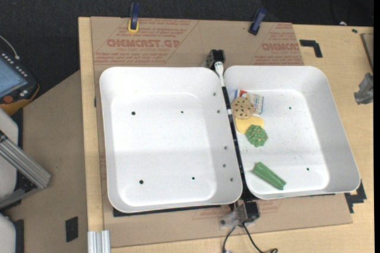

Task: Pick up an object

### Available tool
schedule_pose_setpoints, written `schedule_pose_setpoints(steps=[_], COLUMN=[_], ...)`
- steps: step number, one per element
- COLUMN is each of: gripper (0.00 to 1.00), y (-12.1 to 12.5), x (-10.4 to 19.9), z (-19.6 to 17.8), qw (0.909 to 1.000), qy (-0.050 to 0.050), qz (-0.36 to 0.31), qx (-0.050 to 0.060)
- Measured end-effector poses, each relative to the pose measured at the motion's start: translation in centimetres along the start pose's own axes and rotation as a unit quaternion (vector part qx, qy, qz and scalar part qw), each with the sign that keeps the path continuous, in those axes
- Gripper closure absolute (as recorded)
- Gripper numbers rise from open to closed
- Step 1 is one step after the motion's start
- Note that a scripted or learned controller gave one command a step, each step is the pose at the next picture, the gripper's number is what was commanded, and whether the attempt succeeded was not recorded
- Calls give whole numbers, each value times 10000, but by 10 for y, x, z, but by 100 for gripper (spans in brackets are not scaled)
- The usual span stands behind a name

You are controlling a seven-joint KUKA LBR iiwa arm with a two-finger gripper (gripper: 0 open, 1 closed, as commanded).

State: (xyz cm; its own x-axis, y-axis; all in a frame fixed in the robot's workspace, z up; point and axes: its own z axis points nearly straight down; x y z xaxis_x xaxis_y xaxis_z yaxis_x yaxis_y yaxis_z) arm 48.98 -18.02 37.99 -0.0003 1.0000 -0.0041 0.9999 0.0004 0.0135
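The right bin [314, 127] holds a small cluster near its left wall. A tan speckled round piece [241, 107] lies against a white packet with blue and red print [256, 102]. Just below them a yellow piece [249, 123] touches a green knobbly round piece [257, 136]. A long green piece [269, 176] lies apart, near the bin's front left corner. A grey part of my gripper [363, 91] shows at the right edge of the view, outside the right bin's rim and well away from all the objects.
The left bin [119, 127] sits beside the right one, their rims meeting along a black strip [228, 121]. Both rest on a brown board [196, 38] held by two blue clamps [134, 11] at the back. A cable [243, 234] hangs at the front.
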Motion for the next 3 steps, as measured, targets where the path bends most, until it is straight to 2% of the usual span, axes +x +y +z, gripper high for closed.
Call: schedule_pose_setpoints(steps=[1,2,3], gripper=[100,100,100], y=[-11,-9,-10], x=[39,103,175], z=[9,-21,-23], qw=[10000,10000,10000], qy=[27,23,28], qz=[-16,-38,-43], qx=[73,34,58])
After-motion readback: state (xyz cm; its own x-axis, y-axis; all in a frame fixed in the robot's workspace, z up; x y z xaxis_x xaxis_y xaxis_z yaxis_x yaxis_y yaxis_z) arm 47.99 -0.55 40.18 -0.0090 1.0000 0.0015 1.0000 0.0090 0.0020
